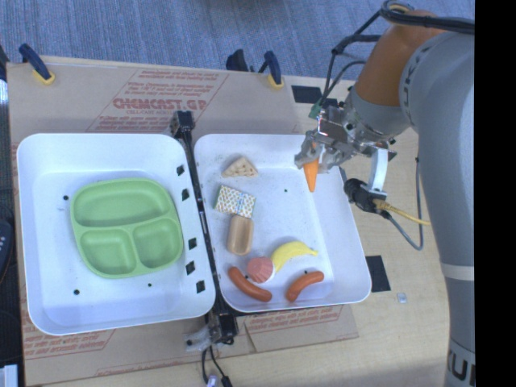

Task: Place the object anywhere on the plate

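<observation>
Two white bins sit on cardboard [153,95] clamped to a bench over blue-grey carpet [161,14], the left bin [32,216] bearing a green plate [126,226], while above the right bin [339,216] the gripper [316,158] pinches an orange carrot [311,177], tip down.

A pale green plate [125,226] sits in a white bin [32,216], while the neighbouring white bin [339,232] holds an orange carrot [311,176], a yellow banana [292,253], two reddish-brown sausages [248,285], a tan cracker [239,168] and a checked wafer [235,201]. Blue clamps [36,63] grip the brown cardboard [153,95] printed with red lettering. The arm [439,87] is grey with an orange band.
</observation>
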